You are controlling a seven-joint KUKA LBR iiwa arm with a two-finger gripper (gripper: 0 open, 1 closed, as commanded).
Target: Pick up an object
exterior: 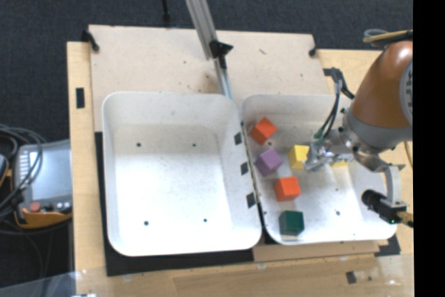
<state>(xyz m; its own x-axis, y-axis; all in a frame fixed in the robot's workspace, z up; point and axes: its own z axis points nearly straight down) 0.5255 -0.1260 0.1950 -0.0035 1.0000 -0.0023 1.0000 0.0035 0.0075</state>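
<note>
The right bin (316, 234) holds several small blocks: an orange cube (263, 130) near its far left, a purple cube (268, 161) below it, a yellow block (300, 155), an orange-red cube (287, 188) and a dark green cube (292, 222) near the front wall. My gripper (316, 158) is low in the right bin, just right of the yellow block and touching or nearly touching it. Another yellow piece (339, 162) peeks out behind the gripper body. Nothing is seen lifted.
The left bin (111, 149) sits beside the right one on the wooden bench. A slanted aluminium pole (198, 10) rises at the back between the bins. A screen device with cables (35, 181) lies off the bench at left.
</note>
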